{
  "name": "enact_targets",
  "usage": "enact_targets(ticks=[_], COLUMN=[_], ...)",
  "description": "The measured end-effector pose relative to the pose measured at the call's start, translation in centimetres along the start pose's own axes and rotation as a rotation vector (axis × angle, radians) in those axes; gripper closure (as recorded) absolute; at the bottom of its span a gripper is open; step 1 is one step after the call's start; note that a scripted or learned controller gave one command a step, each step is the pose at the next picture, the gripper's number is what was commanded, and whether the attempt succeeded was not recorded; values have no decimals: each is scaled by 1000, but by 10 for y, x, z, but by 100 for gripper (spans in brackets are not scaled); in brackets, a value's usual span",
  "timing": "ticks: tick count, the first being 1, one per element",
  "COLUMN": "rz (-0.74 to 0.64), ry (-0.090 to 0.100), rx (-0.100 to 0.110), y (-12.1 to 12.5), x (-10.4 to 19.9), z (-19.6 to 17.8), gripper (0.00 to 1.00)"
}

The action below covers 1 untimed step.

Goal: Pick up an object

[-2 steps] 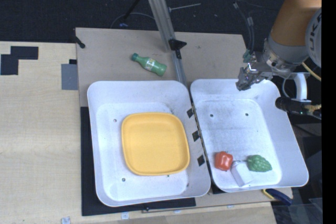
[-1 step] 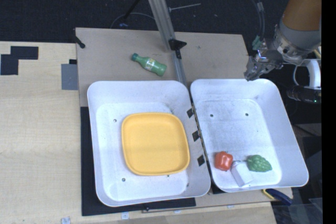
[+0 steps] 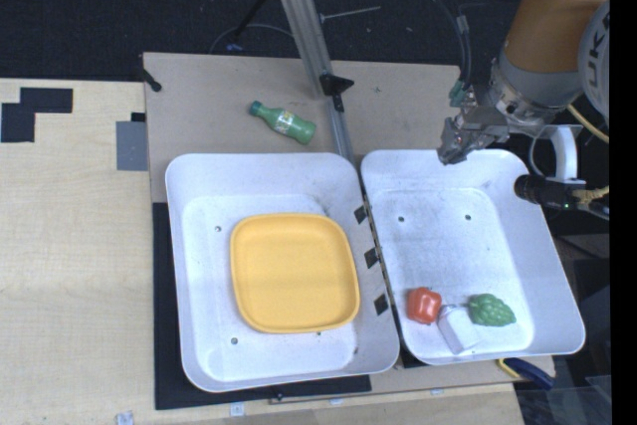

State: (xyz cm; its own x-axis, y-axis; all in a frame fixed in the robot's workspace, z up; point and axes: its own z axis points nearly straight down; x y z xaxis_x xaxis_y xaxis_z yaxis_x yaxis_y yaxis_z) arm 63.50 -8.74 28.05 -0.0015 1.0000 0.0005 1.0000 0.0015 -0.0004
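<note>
While the claw (image 3: pixel 460 142) is hovering over the bin's (image 3: pixel 428 176) far rim, its state indeterminable, the pepper (image 3: pixel 423 305) is lying well below; descending here risks rim contact.

Right bin (image 3: pixel 398 176) mostly bare w/ red pepper (image 3: pixel 423 305), white block (image 3: pixel 458 330) & green veg (image 3: pixel 491 311) bunched at near edge; yellow plate (image 3: pixel 295 272) covers most of left bin (image 3: pixel 189 176).

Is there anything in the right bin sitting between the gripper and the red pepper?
Nothing visible. The gripper hangs over the far rim of the right bin; the red pepper lies near the front, beside a white block and a green object, with bare floor between.
</note>
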Motion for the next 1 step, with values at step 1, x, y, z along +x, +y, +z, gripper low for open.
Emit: enact_targets(ticks=[1], rz=[0], ry=[0], rx=[1], y=[-13], x=[39], z=[13], gripper=[100])
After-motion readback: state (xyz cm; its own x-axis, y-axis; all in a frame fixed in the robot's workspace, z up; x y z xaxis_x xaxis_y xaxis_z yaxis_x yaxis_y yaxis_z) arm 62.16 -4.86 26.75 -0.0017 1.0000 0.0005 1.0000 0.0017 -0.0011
